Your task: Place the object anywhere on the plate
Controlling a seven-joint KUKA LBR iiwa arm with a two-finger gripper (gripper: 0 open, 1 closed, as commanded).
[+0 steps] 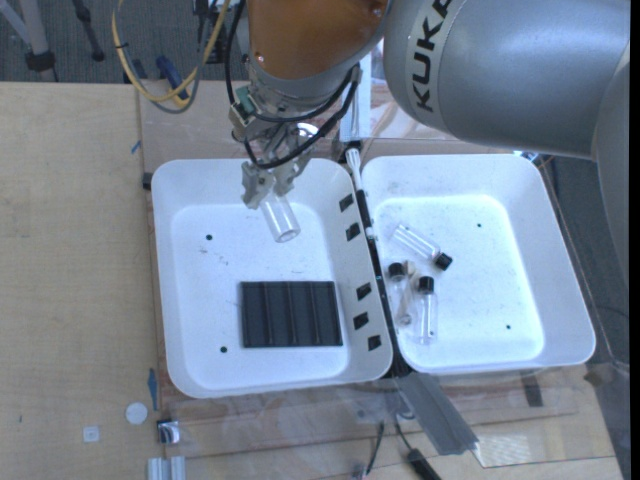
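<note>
a pale wooden bench top [70, 268] is stretching out at left, with dark grey carpet floor [90, 18] lying beyond it and looping yellow cables [150, 78] hanging over its far edge.

The white left bin [190, 358] has open floor along its left side and front edge. A dark ribbed rectangular plate [290, 314] lies in its front middle, bare on top. Over the bin's back part the grey and orange arm [330, 18] hangs, with a clear plastic vial [281, 219] between its jaws, blocking approach from there. In the white right bin [560, 338], several small clear vials with black caps [418, 268] crowd the left part; its right half is open floor.
</note>
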